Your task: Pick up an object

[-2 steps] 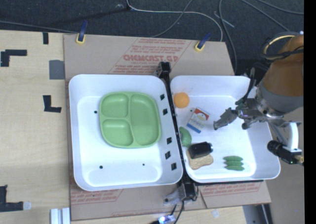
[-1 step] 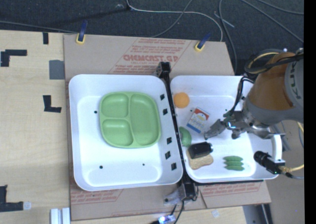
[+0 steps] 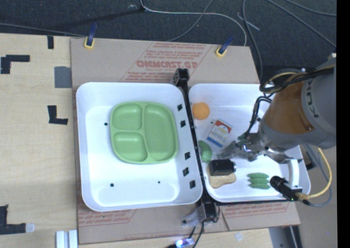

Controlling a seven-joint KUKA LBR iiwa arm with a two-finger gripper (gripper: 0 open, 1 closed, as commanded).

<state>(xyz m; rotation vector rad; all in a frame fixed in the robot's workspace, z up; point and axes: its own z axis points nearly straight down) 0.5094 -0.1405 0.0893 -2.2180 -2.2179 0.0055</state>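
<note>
arm (image 3: 298,113): comes in from the right, orange band over the right bin's (image 3: 240,91) far-right side, wrist angled down and left toward the bin floor
gripper (image 3: 222,165): low in the right bin, black tip right on top of the tan block (image 3: 223,179); can't tell finger state
right bin items: orange ball (image 3: 201,111), small carton (image 3: 219,133), green piece (image 3: 205,151), tan block, green pods (image 3: 258,180)
left bin (image 3: 90,132): 1 green divided plate (image 3: 144,132), 3 compartments
</note>
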